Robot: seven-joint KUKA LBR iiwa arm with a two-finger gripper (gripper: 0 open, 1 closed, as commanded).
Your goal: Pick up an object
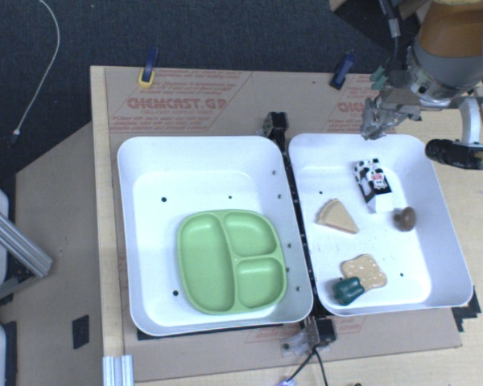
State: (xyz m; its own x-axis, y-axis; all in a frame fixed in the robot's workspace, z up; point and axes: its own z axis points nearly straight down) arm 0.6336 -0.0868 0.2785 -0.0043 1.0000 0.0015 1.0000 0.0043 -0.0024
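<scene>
A: Gripper (377,127) hangs over the far rim of the right-hand shallow white bin (447,215); finger spread, cannot tell. Nothing seen between them.

B: Targets?

A: All in that bin: black-and-white printed carton (373,182), tan wedge (336,215), brown ball (404,218), toast slice (365,270) touching dark green piece (348,290).

B: Risks?

A: Rim strike likely; ball may roll; toast lies flat, hard to pinch

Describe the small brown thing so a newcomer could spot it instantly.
Look in the right bin, the one without the green plate. Near its right wall sits a small round brown ball, just right of the black-and-white box; it is the one round, dark brown item there.
</scene>
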